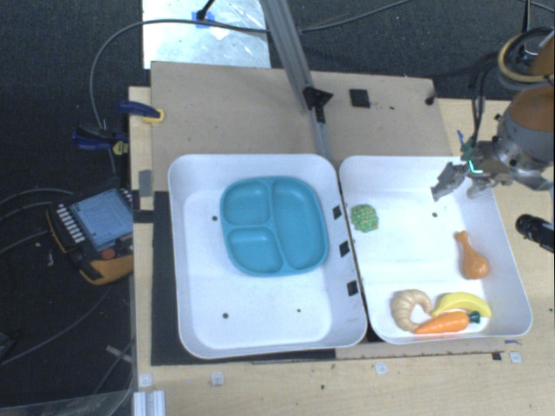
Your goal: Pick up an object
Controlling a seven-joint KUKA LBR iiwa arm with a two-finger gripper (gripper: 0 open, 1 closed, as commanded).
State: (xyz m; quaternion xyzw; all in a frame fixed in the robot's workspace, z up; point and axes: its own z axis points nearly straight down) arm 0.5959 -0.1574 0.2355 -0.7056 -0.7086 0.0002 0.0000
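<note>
We see the chicken drumstick [472,256] lying in the right bin [408,232], long axis roughly up-down, narrow end toward the far rim. The arm [529,120] reaches in from the right, its gripper [460,180] over the bin's far right corner; how far it is spread we cannot tell. A broccoli floret [364,218] lies near the left wall; croissant [409,307], banana [464,302] and carrot [444,322] cluster at the near edge. The left bin [199,258] holds a blue divided plate [274,225].

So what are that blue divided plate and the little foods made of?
The blue divided plate looks like moulded plastic, matte and evenly coloured. The banana, carrot and drumstick seem to be plastic toys: smooth, with flat bright colours, though that's a guess.
</note>
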